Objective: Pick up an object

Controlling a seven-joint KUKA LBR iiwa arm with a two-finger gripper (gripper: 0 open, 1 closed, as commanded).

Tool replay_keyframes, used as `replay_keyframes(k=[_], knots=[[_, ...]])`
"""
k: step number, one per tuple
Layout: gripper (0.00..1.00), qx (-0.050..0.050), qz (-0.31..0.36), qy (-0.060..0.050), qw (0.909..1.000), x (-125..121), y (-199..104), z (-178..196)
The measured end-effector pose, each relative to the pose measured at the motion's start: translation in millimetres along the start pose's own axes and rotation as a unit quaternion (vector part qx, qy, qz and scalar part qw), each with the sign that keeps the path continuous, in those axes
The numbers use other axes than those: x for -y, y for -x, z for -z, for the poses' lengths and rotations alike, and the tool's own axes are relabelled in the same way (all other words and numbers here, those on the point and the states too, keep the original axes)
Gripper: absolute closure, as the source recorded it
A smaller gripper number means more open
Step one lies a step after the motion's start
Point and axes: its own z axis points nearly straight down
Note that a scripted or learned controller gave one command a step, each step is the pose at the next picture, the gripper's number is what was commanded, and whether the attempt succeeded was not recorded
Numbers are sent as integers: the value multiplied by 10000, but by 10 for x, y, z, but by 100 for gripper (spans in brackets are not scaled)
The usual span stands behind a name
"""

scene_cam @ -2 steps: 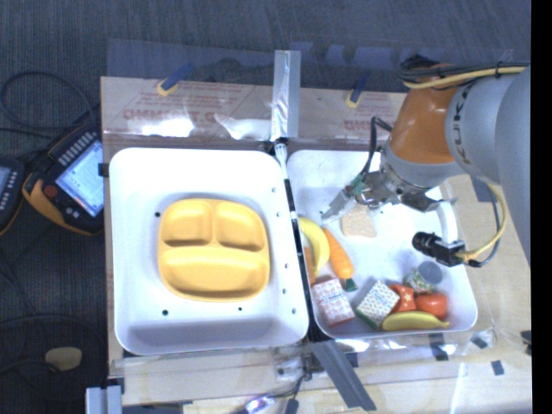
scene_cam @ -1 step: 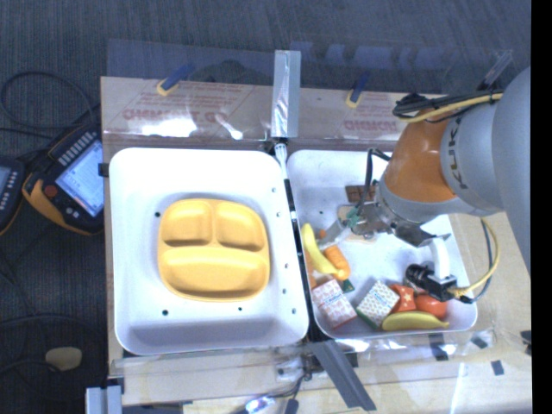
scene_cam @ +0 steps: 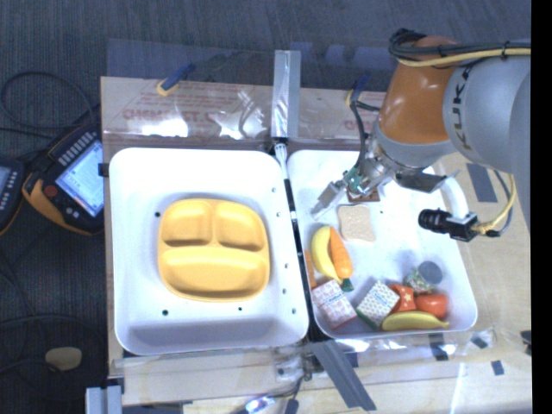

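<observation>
Pick not done: end effector [scene_cam: 338,193] hangs in the right bin [scene_cam: 466,266] above the bread slice [scene_cam: 356,223], finger state can't tell, nothing visibly held; banana [scene_cam: 322,253], carrot [scene_cam: 340,258] and the rest lie untouched.

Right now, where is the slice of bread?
The slice of bread lies in the right bin, in its upper middle, just below the gripper and up-right of the banana and carrot.
</observation>
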Motion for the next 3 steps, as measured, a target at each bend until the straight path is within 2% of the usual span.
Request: replay_keyframes(k=[1,2,3], knots=[[0,1,-44,-5,10000,589,-99,0],[0,9,989,5,9951,559,593,69],[0,-1,1384,1,9904,410,294,-693]])
